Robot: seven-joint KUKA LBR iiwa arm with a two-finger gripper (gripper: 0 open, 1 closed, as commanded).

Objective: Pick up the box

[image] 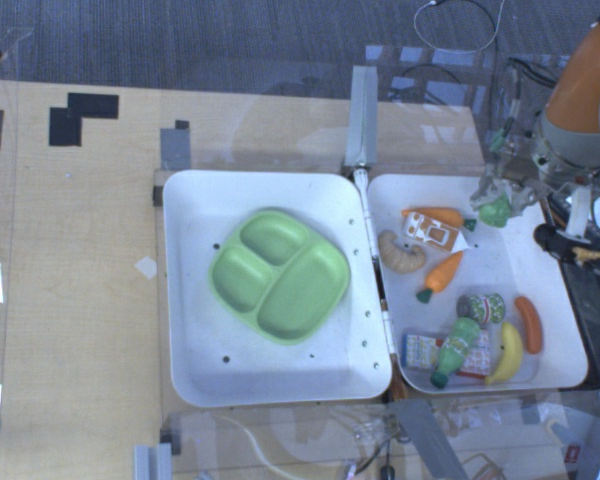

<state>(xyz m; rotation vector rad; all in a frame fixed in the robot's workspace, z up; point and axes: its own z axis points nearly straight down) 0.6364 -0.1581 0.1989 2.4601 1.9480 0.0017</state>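
A small white box with orange print (pixel 429 232) lies in the upper middle of the right bin (pixel 560 376), next to an orange carrot (pixel 438 214). A second, flat pinkish box (pixel 418 349) lies near that bin's front edge, partly under a green bottle (pixel 454 350). My gripper (pixel 501 198) hangs over the bin's far right corner, to the right of the white box and apart from it. A small green item (pixel 494 213) sits right at the gripper's tip; whether it is held is unclear.
The left bin (pixel 195 368) holds a green divided plate (pixel 280 275). The right bin also holds a tan pretzel-like piece (pixel 401 255), a small carrot (pixel 441 274), a banana (pixel 509 355), a red sausage (pixel 529 324) and a green-pink item (pixel 483 308).
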